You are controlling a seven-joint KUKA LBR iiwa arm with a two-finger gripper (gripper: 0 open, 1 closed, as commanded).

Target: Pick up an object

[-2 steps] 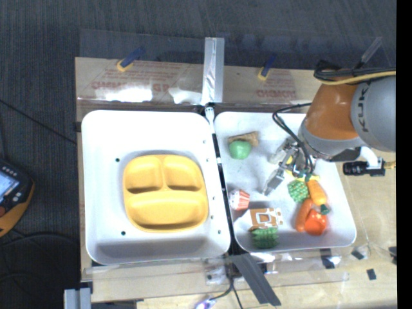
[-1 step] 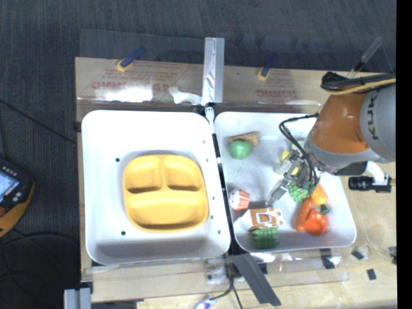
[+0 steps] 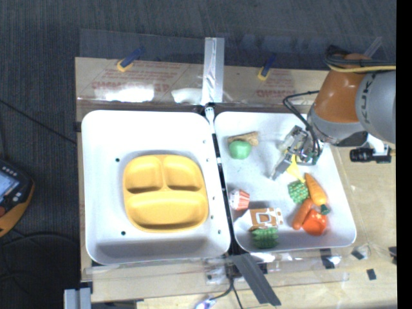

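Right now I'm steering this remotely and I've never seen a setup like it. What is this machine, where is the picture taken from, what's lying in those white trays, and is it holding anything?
The picture comes from one fixed camera above the bench, looking down at a slant. The grey and orange thing at the right is a robot arm reaching in; its gripper sits low over the right bin. I cannot tell whether it is holding anything.

Two shallow white bins stand side by side. The left bin holds a yellow divided plate. The right bin holds toy food: a green ball beside a tan piece near the top, a small cupcake at the left wall, a little carton with a green piece below it, and a carrot and red pepper at the lower right.
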